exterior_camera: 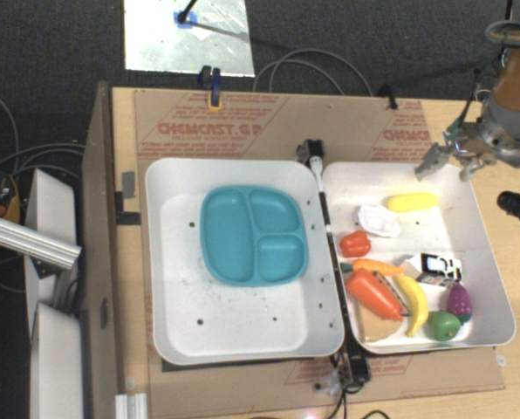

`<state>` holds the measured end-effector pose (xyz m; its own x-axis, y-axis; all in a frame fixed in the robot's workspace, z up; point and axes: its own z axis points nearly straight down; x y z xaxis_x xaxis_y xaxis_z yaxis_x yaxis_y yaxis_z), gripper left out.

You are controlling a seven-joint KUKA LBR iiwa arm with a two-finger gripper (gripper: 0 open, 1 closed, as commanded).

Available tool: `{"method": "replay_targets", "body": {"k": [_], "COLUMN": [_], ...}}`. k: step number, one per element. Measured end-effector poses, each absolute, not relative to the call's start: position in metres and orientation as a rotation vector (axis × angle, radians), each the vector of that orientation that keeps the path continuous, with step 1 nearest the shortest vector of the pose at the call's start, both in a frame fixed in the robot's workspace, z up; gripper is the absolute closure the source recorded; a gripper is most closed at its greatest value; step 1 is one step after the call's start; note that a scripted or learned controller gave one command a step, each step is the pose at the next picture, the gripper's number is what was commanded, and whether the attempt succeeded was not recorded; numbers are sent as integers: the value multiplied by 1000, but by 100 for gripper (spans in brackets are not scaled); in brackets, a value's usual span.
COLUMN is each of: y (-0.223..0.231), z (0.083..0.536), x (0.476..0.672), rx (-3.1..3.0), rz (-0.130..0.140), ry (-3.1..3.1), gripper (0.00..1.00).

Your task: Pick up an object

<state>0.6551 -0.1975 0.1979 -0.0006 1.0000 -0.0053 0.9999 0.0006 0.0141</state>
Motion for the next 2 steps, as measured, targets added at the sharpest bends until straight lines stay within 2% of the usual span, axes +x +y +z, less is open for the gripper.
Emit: {"method": "replay_targets", "body": {"k": [1,2], "y": [-183,-159], "z": [106,86], "x": [672,663], "rx": [2203,2212], "rz": [16,4], "ry": [2213,2225], "gripper": [0,0]}}
